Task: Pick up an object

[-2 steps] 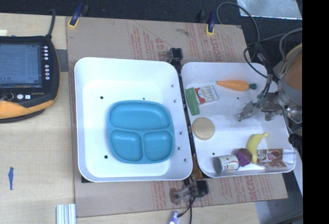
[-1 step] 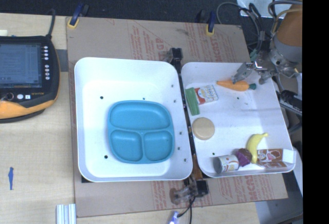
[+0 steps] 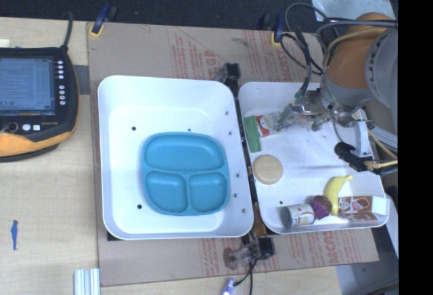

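pincer (image 3: 292,115) over right bin (image 3: 304,151); near green packet (image 3: 252,133); banana (image 3: 337,187) apart

grey arm (image 3: 379,70), orange band, black cables (image 3: 304,30)

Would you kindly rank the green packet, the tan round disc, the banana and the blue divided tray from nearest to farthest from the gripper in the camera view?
From the gripper, in the right bin:
1. Green packet, by the right bin's left wall.
2. Tan round disc, at that bin's left middle.
3. Banana, toward its near right corner.
4. Blue divided tray, in the left bin.
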`<state>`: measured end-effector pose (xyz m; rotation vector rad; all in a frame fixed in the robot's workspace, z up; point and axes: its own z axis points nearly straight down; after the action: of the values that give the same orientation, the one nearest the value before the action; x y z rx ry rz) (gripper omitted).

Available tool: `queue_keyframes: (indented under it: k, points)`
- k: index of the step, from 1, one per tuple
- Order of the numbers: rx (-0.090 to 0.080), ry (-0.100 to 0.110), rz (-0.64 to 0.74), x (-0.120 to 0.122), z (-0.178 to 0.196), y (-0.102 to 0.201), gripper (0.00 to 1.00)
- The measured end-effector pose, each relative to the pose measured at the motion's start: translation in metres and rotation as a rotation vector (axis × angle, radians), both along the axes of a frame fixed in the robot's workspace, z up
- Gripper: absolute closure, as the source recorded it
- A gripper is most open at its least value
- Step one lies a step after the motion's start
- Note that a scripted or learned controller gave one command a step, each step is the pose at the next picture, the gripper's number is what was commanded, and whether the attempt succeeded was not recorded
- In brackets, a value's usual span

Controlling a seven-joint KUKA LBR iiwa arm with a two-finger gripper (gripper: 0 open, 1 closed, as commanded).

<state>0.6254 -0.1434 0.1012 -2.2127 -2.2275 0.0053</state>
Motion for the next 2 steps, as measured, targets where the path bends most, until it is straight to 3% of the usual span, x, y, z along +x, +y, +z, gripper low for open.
queue_keyframes:
  k: [1, 2]
  points:
    - [-0.001, 0.001, 0.000, -0.042, -0.010, 0.049, 0.00]
    - [0.001, -0.002, -0.002, 0.031, -0.009, 0.034, 0.00]
